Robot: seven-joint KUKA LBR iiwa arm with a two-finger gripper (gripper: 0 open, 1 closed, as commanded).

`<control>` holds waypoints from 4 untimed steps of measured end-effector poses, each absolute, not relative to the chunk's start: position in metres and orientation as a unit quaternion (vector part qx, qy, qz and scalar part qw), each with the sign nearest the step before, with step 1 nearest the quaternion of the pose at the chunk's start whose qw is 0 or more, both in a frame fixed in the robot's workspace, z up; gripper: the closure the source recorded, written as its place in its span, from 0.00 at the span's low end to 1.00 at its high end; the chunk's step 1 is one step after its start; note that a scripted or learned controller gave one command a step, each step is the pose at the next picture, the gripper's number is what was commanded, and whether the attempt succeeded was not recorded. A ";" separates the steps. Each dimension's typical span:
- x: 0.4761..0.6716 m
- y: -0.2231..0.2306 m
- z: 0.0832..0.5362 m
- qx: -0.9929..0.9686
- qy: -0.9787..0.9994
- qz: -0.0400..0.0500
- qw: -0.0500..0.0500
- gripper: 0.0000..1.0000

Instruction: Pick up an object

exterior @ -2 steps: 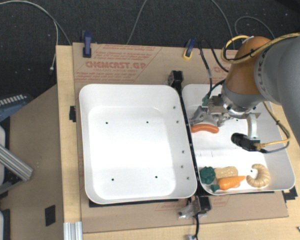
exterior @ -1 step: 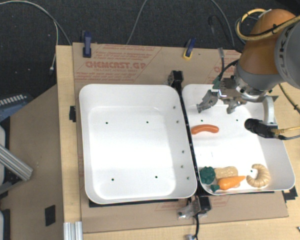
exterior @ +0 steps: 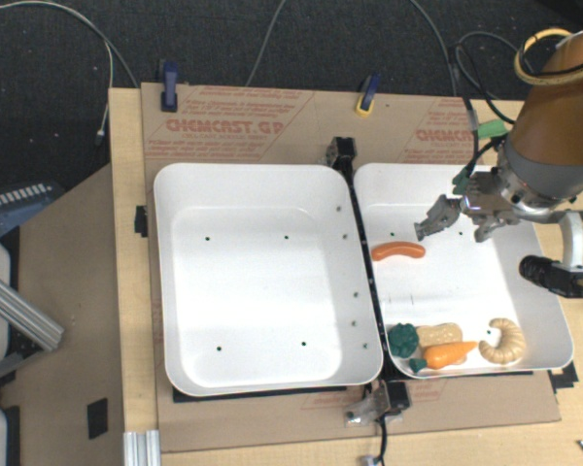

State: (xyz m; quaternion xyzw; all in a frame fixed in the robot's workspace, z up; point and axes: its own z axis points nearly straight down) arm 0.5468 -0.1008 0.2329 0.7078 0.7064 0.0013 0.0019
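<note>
My gripper (exterior: 460,222) hangs over the upper part of the right bin (exterior: 525,289), its two fingers spread open with nothing between them. An orange sausage-shaped toy (exterior: 397,251) lies on the bin floor below and to the left of the fingers, near the bin's left wall. Along the bin's front edge sit a green toy (exterior: 402,339), a tan piece (exterior: 438,334), an orange carrot-like toy (exterior: 446,354) and a curled beige croissant-like toy (exterior: 504,342).
The left bin (exterior: 262,280) stands beside the right one, the two sharing a middle rim. A black clamp (exterior: 342,150) sits at the back between the bins. Blue (exterior: 168,85) and yellow (exterior: 368,93) clips hold the cardboard's far edge. A black part (exterior: 554,276) juts in at the right.
</note>
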 end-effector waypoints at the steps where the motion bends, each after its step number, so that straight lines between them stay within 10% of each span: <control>1: 0.577 -0.113 0.079 0.707 0.707 -0.003 -0.003 0.00; 3: 0.648 -0.103 0.098 0.707 0.707 0.000 0.000 0.00; 4: 0.648 -0.100 0.084 0.707 0.707 0.000 0.000 0.00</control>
